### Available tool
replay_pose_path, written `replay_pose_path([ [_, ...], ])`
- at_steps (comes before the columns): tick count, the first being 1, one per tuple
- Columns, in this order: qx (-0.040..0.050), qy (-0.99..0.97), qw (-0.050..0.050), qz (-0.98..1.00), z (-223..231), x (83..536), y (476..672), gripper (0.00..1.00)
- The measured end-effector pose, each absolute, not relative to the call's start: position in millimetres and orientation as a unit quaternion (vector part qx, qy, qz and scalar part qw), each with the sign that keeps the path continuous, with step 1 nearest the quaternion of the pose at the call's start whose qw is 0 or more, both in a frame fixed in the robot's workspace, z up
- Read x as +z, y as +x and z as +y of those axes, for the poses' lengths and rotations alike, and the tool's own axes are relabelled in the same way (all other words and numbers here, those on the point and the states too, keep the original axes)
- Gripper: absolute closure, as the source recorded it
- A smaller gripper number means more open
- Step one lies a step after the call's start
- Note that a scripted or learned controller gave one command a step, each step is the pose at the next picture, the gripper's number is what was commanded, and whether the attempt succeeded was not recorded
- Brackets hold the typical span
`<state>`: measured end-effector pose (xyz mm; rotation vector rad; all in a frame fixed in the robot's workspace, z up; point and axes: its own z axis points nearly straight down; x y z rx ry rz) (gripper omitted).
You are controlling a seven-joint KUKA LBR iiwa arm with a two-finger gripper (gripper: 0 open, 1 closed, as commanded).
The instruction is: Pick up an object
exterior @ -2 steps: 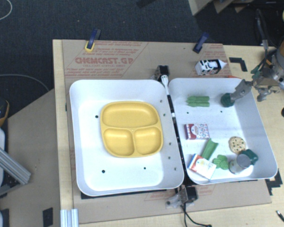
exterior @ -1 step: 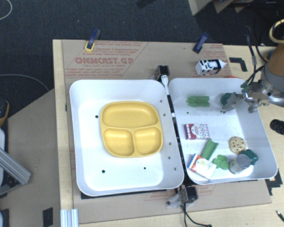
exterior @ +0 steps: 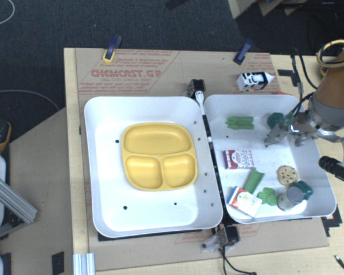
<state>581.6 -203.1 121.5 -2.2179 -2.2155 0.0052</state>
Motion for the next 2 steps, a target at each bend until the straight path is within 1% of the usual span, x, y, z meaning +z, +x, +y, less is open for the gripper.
replay_pose_path([
  [1, 0.0014, -0.707, 0.003, -0.707, -202.1, 82.0, 580.7, 0.00],
  [2, -0.0001, -0.707, -0.001, -0.707, -202.9, 95.7, 582.5, 1.00],
])
